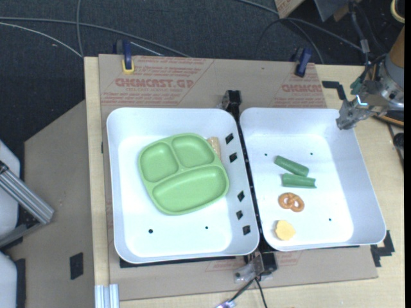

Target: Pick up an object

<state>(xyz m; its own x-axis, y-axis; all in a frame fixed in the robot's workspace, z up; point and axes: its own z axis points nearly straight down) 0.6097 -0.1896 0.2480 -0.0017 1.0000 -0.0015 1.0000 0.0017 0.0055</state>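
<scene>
Nothing's picked up yet, heads up. Left bin (122, 191) just has the green divided plate (183, 173). Right bin (359, 178) holds two green pieces (295, 172), a pretzel (291, 201) and a yellow piece (284, 230), all lying untouched. Your claw (349, 115) sits over that bin's far right corner, too small and blurry to tell whether it's clenched or released.

board (192, 82) — "CHEMCAST GP" in red, left | repeated right, partly hidden
</scene>
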